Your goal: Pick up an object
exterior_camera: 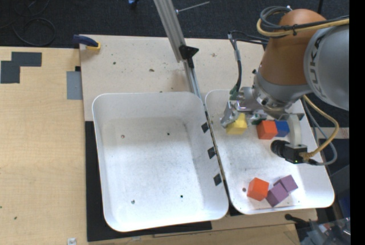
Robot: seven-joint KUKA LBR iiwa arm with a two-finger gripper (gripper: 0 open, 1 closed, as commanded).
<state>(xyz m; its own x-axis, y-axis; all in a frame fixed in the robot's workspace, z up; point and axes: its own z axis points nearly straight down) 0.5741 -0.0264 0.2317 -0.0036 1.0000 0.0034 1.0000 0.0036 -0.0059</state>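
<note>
In the right-hand bin (pixel 319 195), toward its far edge and close to the wall it shares with the left bin (pixel 148 164), the gripper (pixel 235 117) hangs low with a yellow block (pixel 237 124) right at its tip. The block sits just beneath and slightly to the near side of the fingers (pixel 229 118), touching or all but touching them. Whether they are closed on it or merely resting beside it, I cannot tell; the wrist hides the gap.

Just to the right of the yellow block lie an orange-red block (pixel 266 130) and a blue block (pixel 282 127), pressed together under the arm. Well apart, by the bin's near edge, sit an orange cube (pixel 258 188) and two purple blocks (pixel 282 189).

In my judgement the yellow block is the target, and a lift depends on the fingers straddling it rather than sitting beside it.
</note>
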